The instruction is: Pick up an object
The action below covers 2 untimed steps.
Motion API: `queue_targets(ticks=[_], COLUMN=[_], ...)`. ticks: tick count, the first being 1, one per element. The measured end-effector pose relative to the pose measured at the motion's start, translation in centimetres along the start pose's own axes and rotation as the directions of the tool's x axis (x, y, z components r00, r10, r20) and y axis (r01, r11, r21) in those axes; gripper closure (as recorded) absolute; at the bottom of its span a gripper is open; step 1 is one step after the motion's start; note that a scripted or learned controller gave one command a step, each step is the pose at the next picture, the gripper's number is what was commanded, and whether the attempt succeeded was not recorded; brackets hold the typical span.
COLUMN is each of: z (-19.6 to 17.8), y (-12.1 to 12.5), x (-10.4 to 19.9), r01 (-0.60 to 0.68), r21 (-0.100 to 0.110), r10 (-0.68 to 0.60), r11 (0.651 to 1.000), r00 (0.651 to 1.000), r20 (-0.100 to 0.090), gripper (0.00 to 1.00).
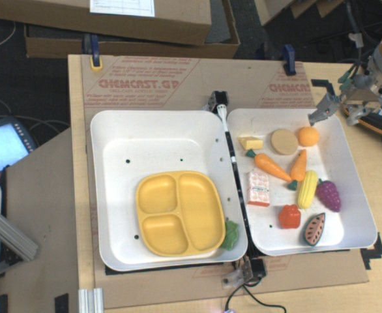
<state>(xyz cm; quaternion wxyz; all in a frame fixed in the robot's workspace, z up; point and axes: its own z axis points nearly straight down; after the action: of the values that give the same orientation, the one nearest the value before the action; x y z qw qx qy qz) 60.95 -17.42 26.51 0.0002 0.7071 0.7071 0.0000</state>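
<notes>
Two white bins side by side on the surface (145,83), which is covered by a brown sheet with red print.

Left bin (113,135): a yellow three-compartment tray (180,212) at its near right; a green leafy item (231,235) tucked against the tray's right edge by the bin wall.

Right bin (354,201) holds the loose items, close together:
- pale cheese wedge (249,143), far left
- tan round disc (283,141), an orange fruit (308,136) just beside it
- two carrots (272,167), one lying aslant, the other nearly touching the corn
- corn cob (307,188), purple grapes (328,195) beside it
- white carton with red print (259,188)
- red pepper (289,216), watermelon slice (313,229), near edge

End effector (323,111) sits over the far right rim of the right bin, close to the orange fruit, nothing seen between its fingers; open or closed, cannot tell. The arm (373,77) comes in from the upper right. The orange fruit and the disc lie nearest it; the rest is crowded behind them.
</notes>
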Motion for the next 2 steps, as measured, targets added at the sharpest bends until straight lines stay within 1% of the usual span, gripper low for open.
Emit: queue_targets(ticks=[1,2], z=[18.9,18.0], y=[1.2,5.9], x=[1.2,3.2], r01=[0.002,0.003], r21=[0.008,-0.003], r10=[-0.002,-0.003], r11=[1.0,1.0], r00=[1.0,1.0], r20=[-0.003,0.001], gripper=[0.0,0.0])
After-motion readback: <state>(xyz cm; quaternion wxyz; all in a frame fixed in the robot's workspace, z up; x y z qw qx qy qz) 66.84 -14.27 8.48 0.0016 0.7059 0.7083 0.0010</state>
